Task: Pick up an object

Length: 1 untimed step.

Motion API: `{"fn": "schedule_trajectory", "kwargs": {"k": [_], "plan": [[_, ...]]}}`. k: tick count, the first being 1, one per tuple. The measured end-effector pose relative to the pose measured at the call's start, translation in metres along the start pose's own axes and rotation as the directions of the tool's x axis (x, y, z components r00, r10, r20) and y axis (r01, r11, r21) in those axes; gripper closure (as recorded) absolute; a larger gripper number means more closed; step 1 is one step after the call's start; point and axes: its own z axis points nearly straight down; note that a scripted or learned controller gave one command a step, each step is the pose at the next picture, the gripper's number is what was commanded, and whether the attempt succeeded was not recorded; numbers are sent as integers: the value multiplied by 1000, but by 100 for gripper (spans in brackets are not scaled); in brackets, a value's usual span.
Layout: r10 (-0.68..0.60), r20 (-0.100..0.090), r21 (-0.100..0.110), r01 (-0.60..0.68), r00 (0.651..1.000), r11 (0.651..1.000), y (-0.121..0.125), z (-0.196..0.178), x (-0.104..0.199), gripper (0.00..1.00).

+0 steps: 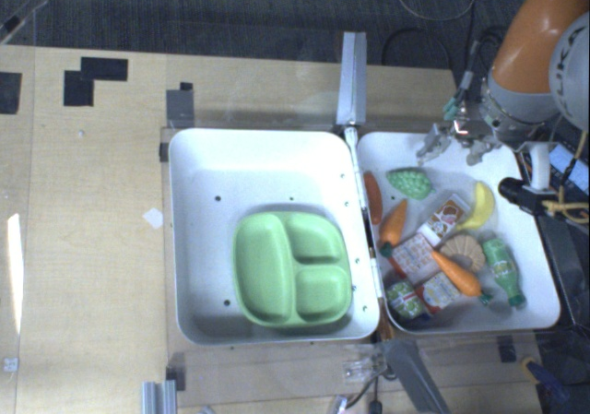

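My gripper (455, 147) hangs over the far edge of the right bin (546, 311), open, with nothing between its fingers. Below it in that bin lie a green bumpy toy (408, 183), a yellow banana (477, 205), a red sausage (372, 197), two orange carrots (395, 221) (456, 272), a green bottle (502, 269), a round cookie (466, 249) and small printed packets (417, 257). The green bumpy toy is the nearest item, a little below and left of the fingers.
The left bin (203, 182) holds a green divided tray (292, 266). A metal post (352, 80) stands between the bins at the back. Cables and black fittings (530, 191) crowd the right bin's right side.
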Motion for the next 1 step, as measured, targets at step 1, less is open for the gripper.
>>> {"fn": "schedule_trajectory", "kwargs": {"k": [1], "plan": [[-71, 0, -1, 71, 997, 997, 18, 89, -6, 0]]}}
